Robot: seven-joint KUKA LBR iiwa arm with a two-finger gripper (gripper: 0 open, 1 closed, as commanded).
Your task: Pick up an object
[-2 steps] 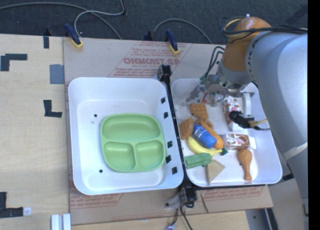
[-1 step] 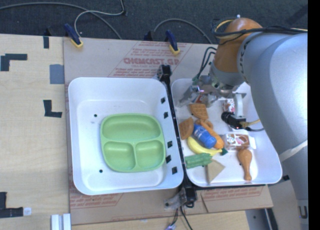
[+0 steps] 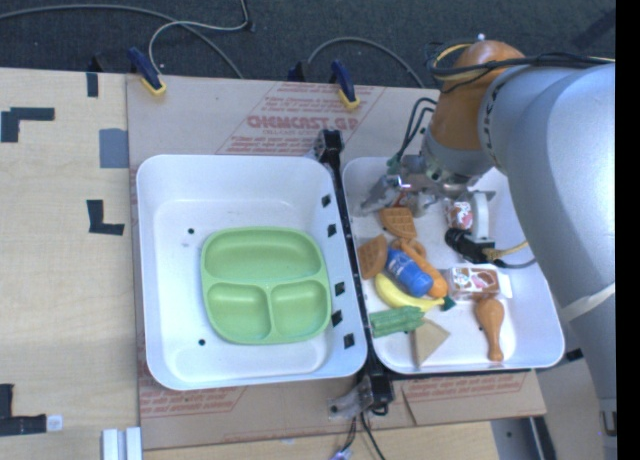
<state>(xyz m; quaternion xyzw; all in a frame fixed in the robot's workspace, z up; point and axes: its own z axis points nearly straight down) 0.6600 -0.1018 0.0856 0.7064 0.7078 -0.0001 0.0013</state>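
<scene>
In the right bin [image 3: 530, 348] the toy food lies heaped: a blue bottle [image 3: 408, 272] on a banana [image 3: 400, 295], a waffle [image 3: 397, 220] just behind, a drumstick [image 3: 490, 322] off to the side. The gripper [image 3: 408, 188] hangs low over the bin's far end, near the waffle (whether it is spread or closed I cannot tell). Nothing looks held. Best to take a piece lying apart, like the drumstick, squarely across its narrow part, then lift straight up
</scene>
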